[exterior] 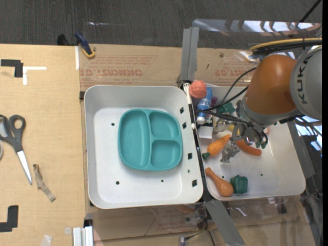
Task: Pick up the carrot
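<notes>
Fingers (231, 151) apparently touching carrot (219, 144) in right bin (287, 186)

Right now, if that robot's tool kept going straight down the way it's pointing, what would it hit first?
Probably the carrot lying just under the tool, though from this slanted view height is hard to judge; it could reach the white bin floor beside it.

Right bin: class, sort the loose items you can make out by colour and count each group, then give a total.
Orange: 3 – carrot, a piece beside the gripper, a pear-shaped piece
Green: 1 – pepper-like piece
Pink-red: 1 – ball
Total: 5. The blue-and-white clutter by the divider is too jumbled to count.
</notes>
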`<action>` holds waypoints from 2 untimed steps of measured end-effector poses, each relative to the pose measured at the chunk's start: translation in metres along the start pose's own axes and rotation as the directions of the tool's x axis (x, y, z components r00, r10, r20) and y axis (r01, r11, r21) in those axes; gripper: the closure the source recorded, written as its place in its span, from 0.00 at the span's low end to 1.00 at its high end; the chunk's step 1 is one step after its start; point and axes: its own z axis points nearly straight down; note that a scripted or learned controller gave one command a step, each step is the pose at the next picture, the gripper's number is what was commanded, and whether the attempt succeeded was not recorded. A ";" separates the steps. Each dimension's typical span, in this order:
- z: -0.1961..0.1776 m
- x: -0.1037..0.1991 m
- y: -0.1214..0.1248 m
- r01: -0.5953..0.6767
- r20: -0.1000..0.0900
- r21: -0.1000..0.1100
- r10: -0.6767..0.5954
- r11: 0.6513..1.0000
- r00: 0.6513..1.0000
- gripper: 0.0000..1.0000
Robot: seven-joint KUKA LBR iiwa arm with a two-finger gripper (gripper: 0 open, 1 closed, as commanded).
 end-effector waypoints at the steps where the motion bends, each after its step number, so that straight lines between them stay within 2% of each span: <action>1: 0.001 0.023 -0.010 0.094 -0.003 -0.001 -0.094 0.996 0.996 0.00; 2: -0.018 0.070 -0.017 0.005 0.027 0.004 -0.005 1.000 1.000 0.00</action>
